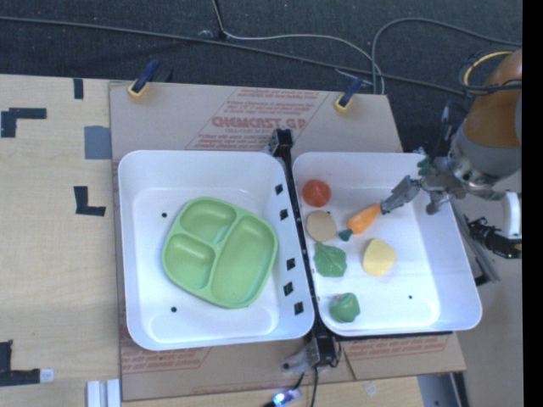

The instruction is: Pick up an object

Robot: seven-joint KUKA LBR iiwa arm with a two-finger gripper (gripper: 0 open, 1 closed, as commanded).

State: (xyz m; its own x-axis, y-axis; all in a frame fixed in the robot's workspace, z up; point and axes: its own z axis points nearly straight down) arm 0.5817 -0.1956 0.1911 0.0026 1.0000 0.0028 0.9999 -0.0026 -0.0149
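Nothing is being held yet: gripper [399, 197] is being poised just right of the carrot [364, 219]; finger state cannot be told, grasp remaining.

— What sits where on the desk [51, 227]?

— Two bins lie side by side. The left bin [140, 253] holds a sectioned plate [221, 251]. In the right bin [441, 303], a tomato [316, 192] lies farthest back, a potato [320, 225] just before it, the carrot [364, 219] to its right.

— And you?

— My end effector [405, 193] hangs over the right bin's far right part, beside the carrot. A lemon [378, 256] and two leafy pieces [330, 260] [344, 308] lie nearer the front.
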